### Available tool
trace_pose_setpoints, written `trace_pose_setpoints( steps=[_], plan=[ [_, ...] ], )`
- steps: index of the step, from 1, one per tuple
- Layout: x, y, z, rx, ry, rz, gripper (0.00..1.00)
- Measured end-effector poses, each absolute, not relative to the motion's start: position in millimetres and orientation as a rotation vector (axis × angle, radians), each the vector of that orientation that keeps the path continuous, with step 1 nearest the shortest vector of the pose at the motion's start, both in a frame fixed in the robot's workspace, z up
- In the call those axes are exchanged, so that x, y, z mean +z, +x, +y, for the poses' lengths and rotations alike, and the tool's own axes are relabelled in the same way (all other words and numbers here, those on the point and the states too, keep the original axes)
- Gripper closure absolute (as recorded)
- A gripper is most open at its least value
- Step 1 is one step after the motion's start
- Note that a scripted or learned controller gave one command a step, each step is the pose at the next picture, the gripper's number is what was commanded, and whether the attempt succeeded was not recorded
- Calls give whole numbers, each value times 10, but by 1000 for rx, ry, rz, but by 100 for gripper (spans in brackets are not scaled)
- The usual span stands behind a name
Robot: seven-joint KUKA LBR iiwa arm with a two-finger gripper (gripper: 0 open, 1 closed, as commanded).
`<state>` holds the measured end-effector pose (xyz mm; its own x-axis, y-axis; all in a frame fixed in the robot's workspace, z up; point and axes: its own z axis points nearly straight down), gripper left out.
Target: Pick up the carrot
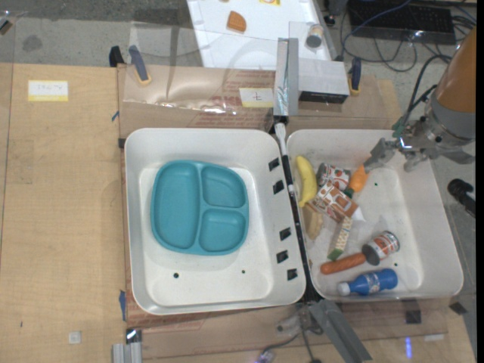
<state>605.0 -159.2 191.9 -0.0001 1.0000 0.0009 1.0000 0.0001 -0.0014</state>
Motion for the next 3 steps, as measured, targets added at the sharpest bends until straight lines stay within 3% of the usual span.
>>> trace_pose_setpoints(
  steps=[1, 2, 3],
  plan=[
    [923, 6272, -1420, -1, -2574, -1803, 0],
    [1030, 6277, -1422, 1, -2574, -1806, 100],
    [2012, 6342, -905, -1, -2373, -2061, 100]
  ],
)
